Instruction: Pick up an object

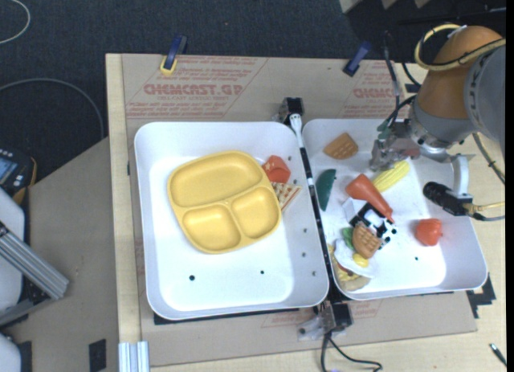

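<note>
Two white bins on my bench, arm low over the right one

From the left I see the left bin [152,226] bearing a yellow divided plate [224,201], with a red toy piece [276,169] and a waffle-patterned piece [287,194] just beside the plate's right edge; in the right bin [458,262] lie a dark green piece [324,186], an orange wedge [341,147], a carrot [369,193], a black-and-white toy [376,224] on a heap of play food [356,258], a yellow corn cob [390,175] and a red tomato [428,231]; the gripper [391,150] sits at the bin's far side, just above the corn cob, and I cannot tell how its pincer stands or whether it touches the cob
</note>
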You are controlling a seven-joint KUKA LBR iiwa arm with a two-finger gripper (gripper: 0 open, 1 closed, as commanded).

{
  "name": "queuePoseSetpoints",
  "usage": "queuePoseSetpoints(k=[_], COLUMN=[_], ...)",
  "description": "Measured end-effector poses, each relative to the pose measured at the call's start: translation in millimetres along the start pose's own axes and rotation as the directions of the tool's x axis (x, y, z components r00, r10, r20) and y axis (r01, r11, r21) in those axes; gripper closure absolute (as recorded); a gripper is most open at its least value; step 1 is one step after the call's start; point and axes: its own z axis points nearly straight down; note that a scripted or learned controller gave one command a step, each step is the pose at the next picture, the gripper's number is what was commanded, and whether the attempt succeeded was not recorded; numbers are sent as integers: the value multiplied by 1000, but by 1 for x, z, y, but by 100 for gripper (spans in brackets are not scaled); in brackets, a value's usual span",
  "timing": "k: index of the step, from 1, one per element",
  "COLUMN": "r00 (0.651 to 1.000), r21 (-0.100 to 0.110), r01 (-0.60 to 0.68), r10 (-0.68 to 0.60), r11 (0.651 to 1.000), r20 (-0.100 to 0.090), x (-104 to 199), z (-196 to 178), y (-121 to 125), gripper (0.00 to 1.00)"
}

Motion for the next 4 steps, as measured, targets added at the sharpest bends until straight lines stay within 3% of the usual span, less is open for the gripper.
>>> queuePoseSetpoints(k=[2, 4], r00=[1000, 1000], r21=[8, 18], r01=[0, -1], r10=[0, 1], r11=[1000, 1000], r20=[0, -3], x=[4, 52], z=[-116, -121], y=[6, -64], gripper=[100, 100])
